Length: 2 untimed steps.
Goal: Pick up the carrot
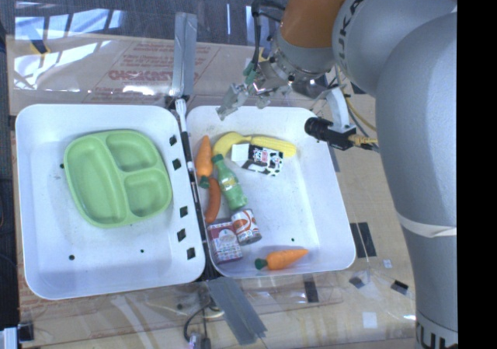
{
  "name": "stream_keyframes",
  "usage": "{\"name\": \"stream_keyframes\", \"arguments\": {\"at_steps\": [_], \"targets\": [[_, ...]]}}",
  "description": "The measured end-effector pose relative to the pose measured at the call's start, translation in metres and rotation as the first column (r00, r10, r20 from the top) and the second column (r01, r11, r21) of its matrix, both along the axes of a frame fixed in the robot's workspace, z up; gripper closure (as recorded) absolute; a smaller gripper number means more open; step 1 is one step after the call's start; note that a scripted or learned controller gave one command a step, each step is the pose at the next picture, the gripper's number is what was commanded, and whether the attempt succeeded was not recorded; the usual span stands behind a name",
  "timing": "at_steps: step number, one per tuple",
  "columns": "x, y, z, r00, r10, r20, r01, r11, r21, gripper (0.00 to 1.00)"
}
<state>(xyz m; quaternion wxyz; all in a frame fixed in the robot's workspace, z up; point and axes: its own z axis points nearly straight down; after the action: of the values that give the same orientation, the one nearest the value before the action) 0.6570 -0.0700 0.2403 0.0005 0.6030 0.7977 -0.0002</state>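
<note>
Glossy white plastic bins (311,207); matt green tray (116,176)

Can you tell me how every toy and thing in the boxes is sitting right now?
pincer: open, holding nothing, above the right bin's far edge
green plate: flat in the left bin
carrot: lying near the right bin's front edge
carrot by the divider: lying down
banana: lying flat
green bottle: on its side
milk carton: tipped over
can: on its side
</note>
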Motion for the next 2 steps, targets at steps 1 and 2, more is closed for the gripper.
{"name": "stream_keyframes", "arguments": {"at_steps": [1, 2], "targets": [[-0.045, -0.013, -0.049, 0.998, -0.068, -0.004, 0.068, 0.998, 0.0, 0.0], [-0.021, 0.05, -0.048, 0.991, 0.137, 0.0, -0.137, 0.991, 0.0, 0.0]]}}
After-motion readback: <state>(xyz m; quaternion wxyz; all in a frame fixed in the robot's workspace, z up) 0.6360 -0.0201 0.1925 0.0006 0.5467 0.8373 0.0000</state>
